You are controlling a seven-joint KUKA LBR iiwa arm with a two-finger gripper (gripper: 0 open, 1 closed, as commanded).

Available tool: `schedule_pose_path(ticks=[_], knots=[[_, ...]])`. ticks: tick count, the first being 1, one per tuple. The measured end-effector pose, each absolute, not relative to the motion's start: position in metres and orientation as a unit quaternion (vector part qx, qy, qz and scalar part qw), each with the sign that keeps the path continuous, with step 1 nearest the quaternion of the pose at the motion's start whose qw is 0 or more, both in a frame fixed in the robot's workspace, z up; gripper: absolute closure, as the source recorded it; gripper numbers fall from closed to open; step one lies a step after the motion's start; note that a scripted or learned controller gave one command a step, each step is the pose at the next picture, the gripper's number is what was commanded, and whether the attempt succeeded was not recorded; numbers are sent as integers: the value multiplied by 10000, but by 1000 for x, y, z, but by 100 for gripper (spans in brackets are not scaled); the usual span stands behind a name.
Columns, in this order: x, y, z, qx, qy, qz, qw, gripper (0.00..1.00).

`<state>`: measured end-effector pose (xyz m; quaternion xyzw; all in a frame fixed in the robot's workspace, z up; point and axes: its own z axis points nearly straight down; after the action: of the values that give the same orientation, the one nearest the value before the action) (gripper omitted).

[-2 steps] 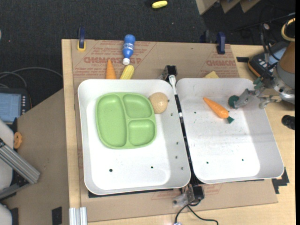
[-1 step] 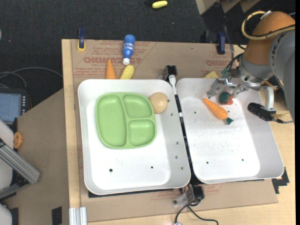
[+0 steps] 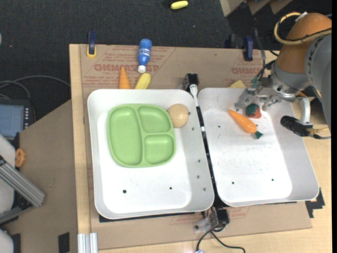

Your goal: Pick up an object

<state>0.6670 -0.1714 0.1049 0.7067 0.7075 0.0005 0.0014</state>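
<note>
My gripper is low over the back of the right bin, with its fingers spread open. A small red strawberry with a green top lies right under the fingertips and is not clamped. An orange carrot lies slantwise just to the front-left of the strawberry, its green end pointing to the bin's middle. In the left bin there are a green divided plate and a tan round potato at the plate's back-right corner.
Behind the left bin, on the bench, lie a blue and white bottle, a small orange carrot and a yellow corn cob. The arm's grey wrist with its orange band looms over the right bin's back-right corner.
</note>
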Motion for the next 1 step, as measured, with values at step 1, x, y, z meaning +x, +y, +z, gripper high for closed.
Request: schedule_pose_path(ticks=[1], knots=[[667, -171, 105, 7067, 7075, 5, 14, 0]])
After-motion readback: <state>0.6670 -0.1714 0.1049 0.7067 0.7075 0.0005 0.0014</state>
